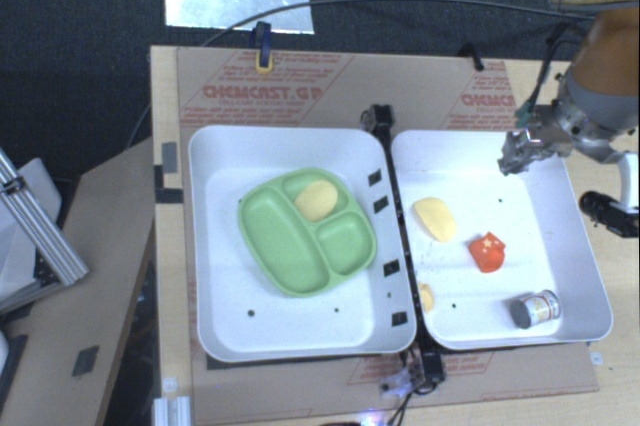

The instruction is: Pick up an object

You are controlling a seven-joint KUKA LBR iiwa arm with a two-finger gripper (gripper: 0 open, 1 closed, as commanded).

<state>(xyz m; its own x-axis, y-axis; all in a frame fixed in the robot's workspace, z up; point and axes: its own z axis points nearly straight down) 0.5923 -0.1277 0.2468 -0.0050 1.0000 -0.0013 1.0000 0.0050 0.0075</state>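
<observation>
Arm (600,64) comes in from the right, wrist over the upper right corner of the right bin (575,244). Gripper (520,154) hangs above that bin's far end. Can't tell how far it's spread from here: the tips are a small dark blur against the white floor. Nothing visible between them, and they don't look to be touching any object.

Taking the right bin as reference:
- yellow lemon-like piece (434,218) on the floor at its left-centre, near the divider, well apart from the gripper
- red strawberry-like piece (487,252) near the middle, just right of and below the yellow one
- small metal can (536,309) on its side in the near right corner
- small yellowish bit (426,297) against the near left wall, partly hidden by the rim

Left bin (215,214) sits touching the right bin's left side. It carries a green compartment tray (290,249), tilted diagonally, with a pale yellow round item (317,200) in the tray's upper small compartment.

Both bins rest on a brown printed board (300,89).
</observation>
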